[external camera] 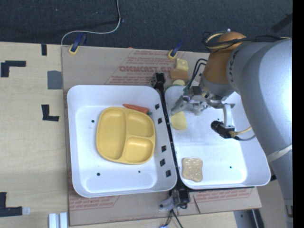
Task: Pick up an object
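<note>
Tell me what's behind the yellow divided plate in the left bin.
An orange carrot-like piece pokes out past the far rim of the yellow plate in the left bin. Its near side is hidden by the plate.

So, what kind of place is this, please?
Probably a robot lab test bench, not a kitchen: two white bins sit on clamped cardboard, a grey arm reaches in, and toy-like food and a yellow divided plate serve as practice objects.
</note>
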Controlling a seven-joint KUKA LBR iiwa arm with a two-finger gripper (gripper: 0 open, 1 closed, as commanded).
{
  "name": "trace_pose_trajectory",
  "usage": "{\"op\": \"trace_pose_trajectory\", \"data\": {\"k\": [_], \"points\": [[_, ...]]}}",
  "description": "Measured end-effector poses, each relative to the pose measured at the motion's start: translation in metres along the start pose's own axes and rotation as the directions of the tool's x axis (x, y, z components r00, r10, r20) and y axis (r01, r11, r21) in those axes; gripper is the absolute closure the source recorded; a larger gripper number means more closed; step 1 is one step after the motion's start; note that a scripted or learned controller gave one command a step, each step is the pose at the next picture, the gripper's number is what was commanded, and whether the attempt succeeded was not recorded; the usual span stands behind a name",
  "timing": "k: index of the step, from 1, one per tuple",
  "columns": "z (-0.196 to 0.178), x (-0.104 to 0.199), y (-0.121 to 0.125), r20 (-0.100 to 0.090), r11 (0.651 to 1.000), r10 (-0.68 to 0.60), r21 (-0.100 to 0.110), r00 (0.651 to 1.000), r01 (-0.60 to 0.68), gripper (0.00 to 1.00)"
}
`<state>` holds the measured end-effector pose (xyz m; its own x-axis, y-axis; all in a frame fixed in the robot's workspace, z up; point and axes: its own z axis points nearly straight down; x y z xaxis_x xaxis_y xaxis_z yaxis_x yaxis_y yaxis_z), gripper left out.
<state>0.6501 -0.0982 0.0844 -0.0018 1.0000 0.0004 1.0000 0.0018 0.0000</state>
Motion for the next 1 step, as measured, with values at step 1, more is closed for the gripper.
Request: {"op": "trace_pose_trajectory", "data": {"k": [1], "points": [[-0.0004,-0.0053,-0.0099,0.002,1.000,0.001,0.000,1.000,-0.001,0.00]]}}
